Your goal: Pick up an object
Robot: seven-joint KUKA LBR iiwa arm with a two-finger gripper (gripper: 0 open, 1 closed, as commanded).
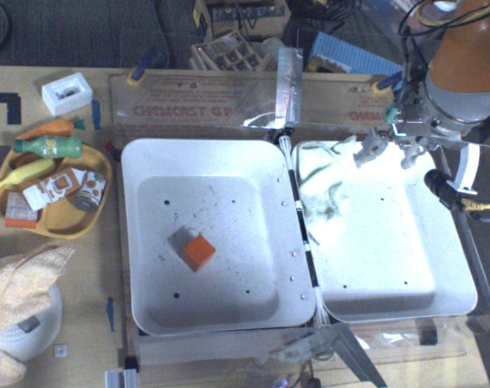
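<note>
A small orange cube (200,251) lies on the floor of the left white bin (148,168), a little left of its middle, with a grey shadow patch beside it. My gripper (386,152) hangs over the far edge of the right white bin (447,289), under the orange-banded wrist at the top right. Its two fingers (365,150) stand apart, open, with nothing between them. The gripper is far from the cube, across the wall between the two bins.
A wooden bowl (59,221) with a green bottle, a banana and packets sits left of the bins. A white box (67,93) lies behind it and a cloth (23,297) in front. A clear panel (204,103) stands behind the bins.
</note>
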